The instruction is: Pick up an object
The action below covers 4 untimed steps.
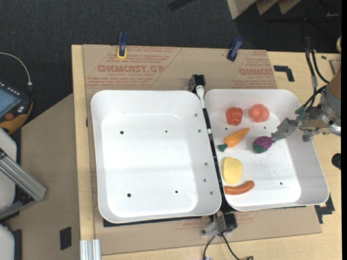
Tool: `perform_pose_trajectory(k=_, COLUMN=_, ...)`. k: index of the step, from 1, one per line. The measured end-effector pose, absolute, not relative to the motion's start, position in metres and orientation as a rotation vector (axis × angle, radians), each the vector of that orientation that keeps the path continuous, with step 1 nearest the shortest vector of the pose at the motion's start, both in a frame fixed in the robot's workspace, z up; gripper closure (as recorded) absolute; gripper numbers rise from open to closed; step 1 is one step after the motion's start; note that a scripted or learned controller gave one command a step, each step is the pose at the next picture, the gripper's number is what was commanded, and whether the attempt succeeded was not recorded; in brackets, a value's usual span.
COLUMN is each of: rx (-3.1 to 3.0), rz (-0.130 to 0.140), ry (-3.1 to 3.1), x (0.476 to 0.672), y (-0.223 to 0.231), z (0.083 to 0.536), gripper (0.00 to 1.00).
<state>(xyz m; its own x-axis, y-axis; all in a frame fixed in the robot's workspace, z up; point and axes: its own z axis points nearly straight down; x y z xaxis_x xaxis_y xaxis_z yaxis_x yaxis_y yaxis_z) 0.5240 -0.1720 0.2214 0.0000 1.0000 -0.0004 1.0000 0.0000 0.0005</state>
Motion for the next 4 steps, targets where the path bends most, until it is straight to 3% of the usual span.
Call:
perform_pose_trajectory(k=1, rx=2.218, rz=0.002, ry=2.22, x=0.525, y=-0.172, z=0.232, gripper=1.0)
perform_pose_trajectory(k=2, rx=2.205, rz=0.01, ry=2.236, x=0.523, y=-0.043, z=0.274, gripper=1.0)
perform_pose_trajectory(k=3, rx=2.208, rz=0.009, ry=2.23, x=0.534, y=0.05, z=0.316, gripper=1.0)
perform_pose_trajectory(k=4, rx=2.21, rz=0.01, ry=2.231, x=0.508, y=0.116, z=0.359, gripper=1.0)
